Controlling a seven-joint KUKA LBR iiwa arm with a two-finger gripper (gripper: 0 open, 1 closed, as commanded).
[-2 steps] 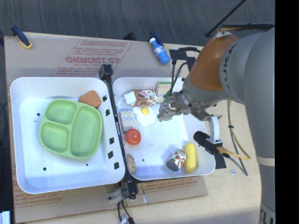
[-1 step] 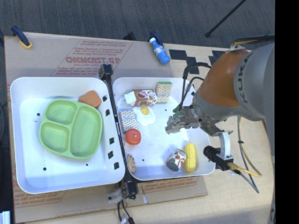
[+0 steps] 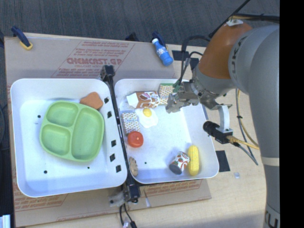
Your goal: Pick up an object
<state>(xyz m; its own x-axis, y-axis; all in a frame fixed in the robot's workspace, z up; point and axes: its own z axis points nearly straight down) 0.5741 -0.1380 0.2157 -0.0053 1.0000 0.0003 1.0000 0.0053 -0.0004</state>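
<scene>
The right bin (image 3: 205, 141) holds several toy foods. Near its far rim lie a brown and white carton (image 3: 145, 99) and a small green packet (image 3: 166, 90). In front of them are a fried egg (image 3: 147, 118), a checkered packet (image 3: 130, 121) and a red tomato (image 3: 135, 139). A yellow corn cob (image 3: 193, 159) and a small printed can (image 3: 179, 163) lie at the near right. My gripper (image 3: 175, 102) hangs over the far part of this bin, just right of the carton and egg and beside the green packet. Nothing shows in its grasp.
In the left bin (image 3: 21, 108) lie a green divided plate (image 3: 72, 131) and an orange piece (image 3: 91, 100). A brown cookie (image 3: 133, 166) rests by the divider at the right bin's near left. A blue clamp (image 3: 163, 52) sits on the cardboard behind the bins.
</scene>
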